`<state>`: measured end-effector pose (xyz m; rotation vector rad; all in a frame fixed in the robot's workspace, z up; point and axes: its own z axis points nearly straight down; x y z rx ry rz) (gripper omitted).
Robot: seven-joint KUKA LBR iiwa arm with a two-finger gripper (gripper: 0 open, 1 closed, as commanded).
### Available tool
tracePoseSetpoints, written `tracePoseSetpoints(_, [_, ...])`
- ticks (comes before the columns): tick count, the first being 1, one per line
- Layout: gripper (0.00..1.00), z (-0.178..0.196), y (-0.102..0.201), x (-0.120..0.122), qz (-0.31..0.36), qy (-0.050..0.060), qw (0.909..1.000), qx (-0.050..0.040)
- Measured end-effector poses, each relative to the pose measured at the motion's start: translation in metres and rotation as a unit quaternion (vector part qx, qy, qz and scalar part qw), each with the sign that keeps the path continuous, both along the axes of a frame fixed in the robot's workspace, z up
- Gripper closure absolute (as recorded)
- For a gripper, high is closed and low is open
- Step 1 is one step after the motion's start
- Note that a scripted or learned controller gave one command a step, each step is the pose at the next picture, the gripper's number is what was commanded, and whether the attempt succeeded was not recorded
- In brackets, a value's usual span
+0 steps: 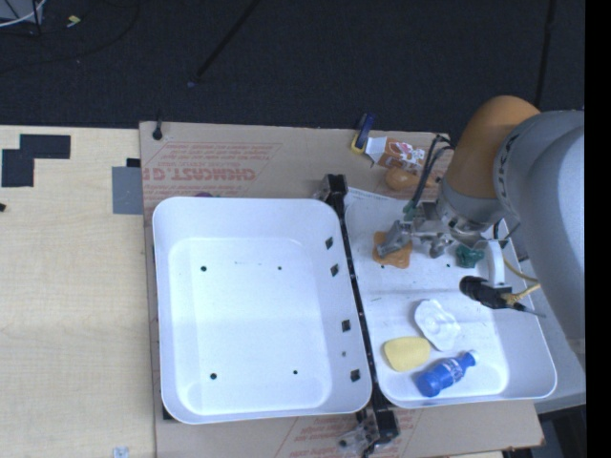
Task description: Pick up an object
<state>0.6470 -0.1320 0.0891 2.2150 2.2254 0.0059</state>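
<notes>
My arm point(535, 189) reaches over the right bin point(535, 380), beside the left bin point(248, 313). My gripper point(412, 235) sits at an orange-brown toy point(393, 250); its grip, I cannot tell. Nearer lie a blue bottle point(445, 373), yellow sponge point(407, 353), white wad point(439, 322).

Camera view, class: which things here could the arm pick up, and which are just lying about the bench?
Part of the job:
- gripper, low in the right bin
- orange-brown toy beneath it
- white crumpled thing
- yellow lump
- blue bottle

Just lying about:
- left bin
- cardboard sheet
- packet behind the bins
</notes>
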Motion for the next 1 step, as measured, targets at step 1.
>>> tracePoseSetpoints(1, [0.0, -0.0007, -0.0016, -0.0027, 0.0, 0.002, 1.0, -0.0007])
